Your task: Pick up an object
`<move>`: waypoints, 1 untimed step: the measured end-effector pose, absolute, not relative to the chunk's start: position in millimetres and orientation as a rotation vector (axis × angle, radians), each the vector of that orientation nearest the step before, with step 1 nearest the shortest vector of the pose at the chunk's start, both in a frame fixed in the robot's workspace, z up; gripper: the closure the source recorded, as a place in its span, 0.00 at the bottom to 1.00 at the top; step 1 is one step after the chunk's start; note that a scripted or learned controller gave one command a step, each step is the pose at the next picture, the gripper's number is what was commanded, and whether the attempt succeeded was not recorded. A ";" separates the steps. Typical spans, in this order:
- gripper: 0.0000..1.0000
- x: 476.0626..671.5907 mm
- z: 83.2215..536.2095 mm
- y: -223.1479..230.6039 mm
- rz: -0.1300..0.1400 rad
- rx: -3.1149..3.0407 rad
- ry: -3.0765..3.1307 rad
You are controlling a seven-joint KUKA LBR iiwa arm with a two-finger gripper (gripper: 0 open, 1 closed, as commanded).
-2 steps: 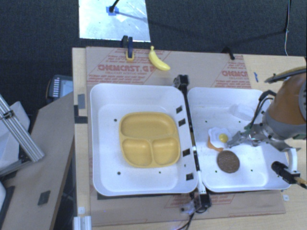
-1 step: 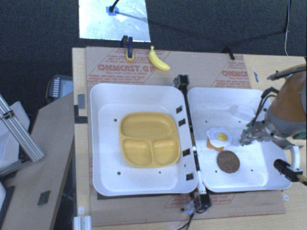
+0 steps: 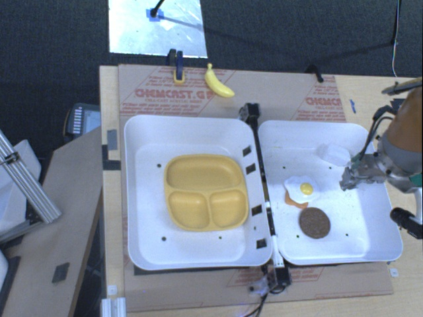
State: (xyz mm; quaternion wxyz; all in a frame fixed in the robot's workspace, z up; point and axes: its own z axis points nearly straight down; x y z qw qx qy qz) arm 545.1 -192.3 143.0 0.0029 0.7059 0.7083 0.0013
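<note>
A toy fried egg lies flat in the right bin, white with a yellow yolk, its long axis running toward the brown patty just beside it. The gripper hangs right of the egg, apart from it; whether it grips anything cannot be told. A yellow divided plate sits in the left bin.

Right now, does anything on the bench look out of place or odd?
Yes. A yellow toy banana lies on the cardboard sheet behind the two white bins, outside both, while the fried egg toy and brown round patty lie in the right one.
</note>
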 end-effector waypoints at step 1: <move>1.00 548.7 206.9 -188.7 0.006 2.211 2.222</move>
